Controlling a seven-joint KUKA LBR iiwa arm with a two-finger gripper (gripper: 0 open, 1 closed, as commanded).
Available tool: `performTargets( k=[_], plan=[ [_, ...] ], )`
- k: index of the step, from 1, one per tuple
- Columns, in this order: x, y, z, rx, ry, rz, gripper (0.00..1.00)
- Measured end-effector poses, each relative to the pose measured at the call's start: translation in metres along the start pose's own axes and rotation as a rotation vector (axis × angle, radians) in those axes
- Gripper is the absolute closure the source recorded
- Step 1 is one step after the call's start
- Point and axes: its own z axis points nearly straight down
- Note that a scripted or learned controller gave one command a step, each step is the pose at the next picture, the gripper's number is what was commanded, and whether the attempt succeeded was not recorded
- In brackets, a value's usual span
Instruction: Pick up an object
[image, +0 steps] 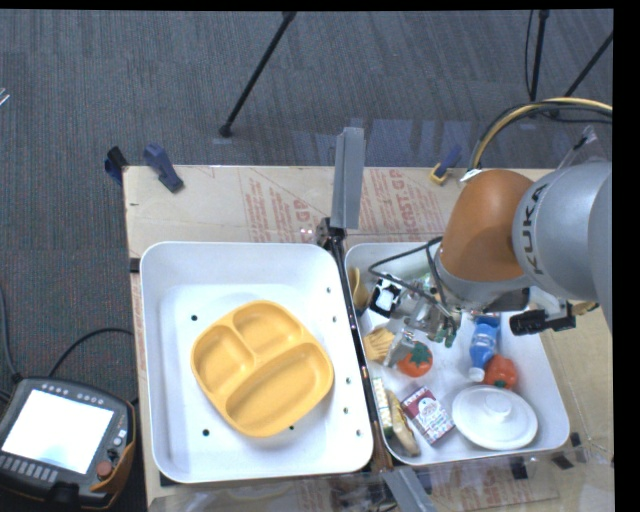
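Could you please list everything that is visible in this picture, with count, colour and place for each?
bins: 2, white, side by side on the bench
plate: 1, yellow, three compartments, in the left bin
bowl: 1, white, upside down, near corner of the right bin
bottle: 1, blue with white cap, right bin, beside the bowl
round toys: 2, orange-red, right bin, one under the gripper, one by the bottle
small box: 1, red and white, right bin, left of the bowl
yellow items: several, along the right bin's left wall, too small to identify
handheld screen: 1, grey, floor at lower left
clamps: blue, on the bench's far edge
arm: 1, grey with orange band, over the right bin
gripper: 1, low among the right bin's items
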Motion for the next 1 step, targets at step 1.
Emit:
performTargets(
  k=[1],
  plan=[
    [0.0251, -0.0152, 0.0002, 0.000, 0.001, 0.113, 0.00]
  ],
)
